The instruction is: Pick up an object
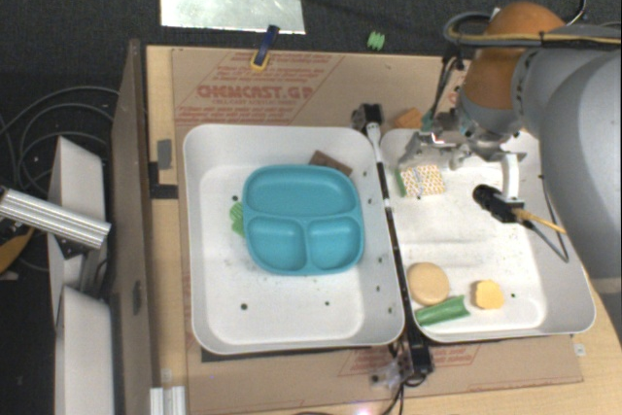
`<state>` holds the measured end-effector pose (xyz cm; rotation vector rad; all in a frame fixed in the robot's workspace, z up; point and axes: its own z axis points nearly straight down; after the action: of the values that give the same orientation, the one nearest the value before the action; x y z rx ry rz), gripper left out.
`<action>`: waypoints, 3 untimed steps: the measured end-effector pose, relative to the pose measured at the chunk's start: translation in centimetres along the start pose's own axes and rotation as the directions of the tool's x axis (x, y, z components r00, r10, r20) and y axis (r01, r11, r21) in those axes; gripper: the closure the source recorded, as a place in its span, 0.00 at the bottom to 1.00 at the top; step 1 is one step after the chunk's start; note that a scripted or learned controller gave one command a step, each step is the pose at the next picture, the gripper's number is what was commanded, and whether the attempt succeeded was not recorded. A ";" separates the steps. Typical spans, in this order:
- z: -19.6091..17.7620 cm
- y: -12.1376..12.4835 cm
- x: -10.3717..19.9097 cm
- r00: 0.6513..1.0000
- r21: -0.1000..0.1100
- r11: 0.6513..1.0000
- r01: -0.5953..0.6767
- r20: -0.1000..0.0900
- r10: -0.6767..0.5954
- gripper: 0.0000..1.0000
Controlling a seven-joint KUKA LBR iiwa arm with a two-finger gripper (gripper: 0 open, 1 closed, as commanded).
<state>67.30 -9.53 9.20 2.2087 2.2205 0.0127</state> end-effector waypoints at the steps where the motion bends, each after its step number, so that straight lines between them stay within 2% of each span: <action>1: 0.0 0.0 -0.5 1.000 -0.001 1.000 -0.003 -0.004 0.003 0.00; 2: -0.1 -1.6 0.7 1.000 -0.009 1.000 -0.002 0.003 0.002 0.00; 3: 0.1 0.0 1.2 1.000 -0.003 1.000 0.000 0.001 0.000 0.00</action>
<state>67.31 -8.31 9.06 2.2062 2.2190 0.0143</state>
